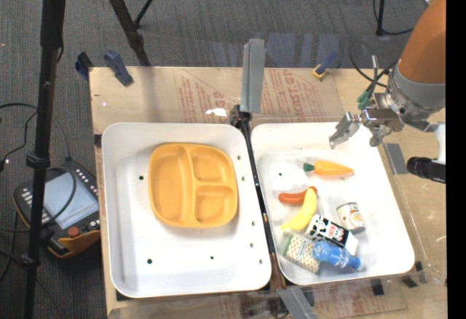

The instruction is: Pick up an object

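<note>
so carrot (331, 170) lies left-right (green tip left).

A single fixed camera sits above the desk (182, 92) and looks down at a slant, from a moderate distance. It takes in both white bins: the left bin (124, 164) and the right bin (393, 230). Grey floor lies beyond the far edge, and the arm (426, 48) enters at the right.
</note>
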Robot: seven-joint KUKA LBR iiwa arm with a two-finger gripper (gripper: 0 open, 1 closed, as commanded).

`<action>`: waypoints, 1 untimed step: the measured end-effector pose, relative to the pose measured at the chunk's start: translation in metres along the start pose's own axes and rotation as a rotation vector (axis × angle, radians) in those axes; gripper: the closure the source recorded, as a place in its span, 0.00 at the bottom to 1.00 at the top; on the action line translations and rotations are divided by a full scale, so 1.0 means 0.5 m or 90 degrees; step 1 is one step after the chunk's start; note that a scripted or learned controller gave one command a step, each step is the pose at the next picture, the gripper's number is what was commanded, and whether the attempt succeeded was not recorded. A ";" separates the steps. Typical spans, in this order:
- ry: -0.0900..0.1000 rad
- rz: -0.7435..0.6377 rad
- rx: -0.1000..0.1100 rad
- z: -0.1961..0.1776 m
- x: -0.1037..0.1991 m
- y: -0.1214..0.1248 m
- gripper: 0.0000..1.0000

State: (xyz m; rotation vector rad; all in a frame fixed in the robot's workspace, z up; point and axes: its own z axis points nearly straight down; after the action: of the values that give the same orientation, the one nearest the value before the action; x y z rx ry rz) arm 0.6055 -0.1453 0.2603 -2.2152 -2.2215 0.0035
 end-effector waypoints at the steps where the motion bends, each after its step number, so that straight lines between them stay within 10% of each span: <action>1: 0.000 -0.044 0.000 0.309 0.045 0.015 0.00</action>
State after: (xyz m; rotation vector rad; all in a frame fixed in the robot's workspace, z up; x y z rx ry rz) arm 0.6122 -0.1227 0.1060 -2.1367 -2.2961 0.0033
